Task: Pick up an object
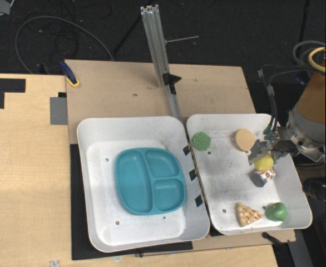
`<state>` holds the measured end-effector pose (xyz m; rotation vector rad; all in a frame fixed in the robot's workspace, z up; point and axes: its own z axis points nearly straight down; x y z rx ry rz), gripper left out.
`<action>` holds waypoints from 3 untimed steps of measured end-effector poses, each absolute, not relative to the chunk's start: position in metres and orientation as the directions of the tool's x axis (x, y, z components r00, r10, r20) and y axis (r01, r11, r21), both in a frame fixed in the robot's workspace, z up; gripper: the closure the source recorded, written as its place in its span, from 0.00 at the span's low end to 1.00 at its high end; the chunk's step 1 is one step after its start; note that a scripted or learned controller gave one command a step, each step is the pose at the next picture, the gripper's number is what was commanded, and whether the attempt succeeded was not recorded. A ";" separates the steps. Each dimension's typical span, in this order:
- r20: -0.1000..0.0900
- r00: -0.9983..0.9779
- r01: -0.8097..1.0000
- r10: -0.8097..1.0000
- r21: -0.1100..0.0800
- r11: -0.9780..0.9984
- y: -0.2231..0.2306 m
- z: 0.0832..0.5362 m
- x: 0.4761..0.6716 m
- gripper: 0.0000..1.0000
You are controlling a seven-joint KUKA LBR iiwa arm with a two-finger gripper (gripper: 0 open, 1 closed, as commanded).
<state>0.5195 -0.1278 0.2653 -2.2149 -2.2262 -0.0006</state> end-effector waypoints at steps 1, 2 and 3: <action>0.002 -0.004 1.000 1.000 -0.005 0.004 -0.075 0.249 0.535 1.00; 0.002 -0.004 1.000 1.000 -0.005 0.004 -0.033 0.238 0.543 1.00; 0.000 -0.003 1.000 1.000 -0.004 0.003 0.014 0.225 0.558 1.00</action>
